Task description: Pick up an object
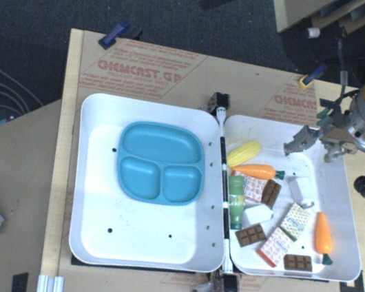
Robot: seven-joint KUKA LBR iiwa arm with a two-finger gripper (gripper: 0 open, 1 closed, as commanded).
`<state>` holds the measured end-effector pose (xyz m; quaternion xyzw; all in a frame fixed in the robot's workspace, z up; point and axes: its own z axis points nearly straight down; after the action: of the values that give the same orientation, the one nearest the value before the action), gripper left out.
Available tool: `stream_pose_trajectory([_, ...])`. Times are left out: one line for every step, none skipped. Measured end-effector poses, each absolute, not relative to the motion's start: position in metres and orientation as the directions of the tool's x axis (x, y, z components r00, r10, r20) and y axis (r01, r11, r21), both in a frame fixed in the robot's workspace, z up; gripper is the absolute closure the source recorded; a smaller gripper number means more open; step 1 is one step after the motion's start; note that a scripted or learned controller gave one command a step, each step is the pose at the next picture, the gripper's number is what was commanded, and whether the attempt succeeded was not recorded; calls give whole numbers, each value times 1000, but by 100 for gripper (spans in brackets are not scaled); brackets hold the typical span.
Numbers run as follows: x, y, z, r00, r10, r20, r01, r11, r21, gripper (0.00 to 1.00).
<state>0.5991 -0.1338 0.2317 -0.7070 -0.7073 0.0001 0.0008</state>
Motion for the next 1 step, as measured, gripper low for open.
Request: stream_pose_trajectory([614,-180,98,0,1000,-1,1000,0,2,0])
